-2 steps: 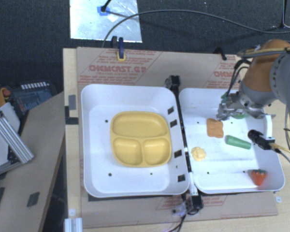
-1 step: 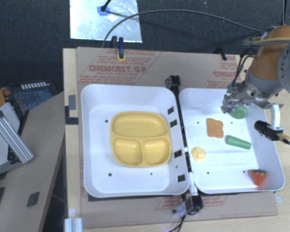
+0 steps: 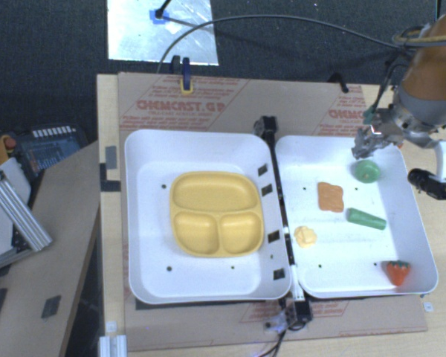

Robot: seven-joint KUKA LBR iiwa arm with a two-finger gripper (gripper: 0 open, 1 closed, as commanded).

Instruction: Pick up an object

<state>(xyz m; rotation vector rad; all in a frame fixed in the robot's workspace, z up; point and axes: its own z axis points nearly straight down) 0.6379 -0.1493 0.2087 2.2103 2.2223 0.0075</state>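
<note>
One green cylinder (image 3: pixel 366 219) lying long axis left-right, slightly down-right, pincer (image 3: pixel 366 149) state unclear, above green ball (image 3: pixel 368 171).

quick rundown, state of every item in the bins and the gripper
yellow tray: flat in left bin, compartments bare
green round piece: right bin, under gripper
orange flat piece: lying flat
green cylinder: on its side
yellow lump: lying loose
red-orange piece: near corner
gripper: above green round piece
</note>
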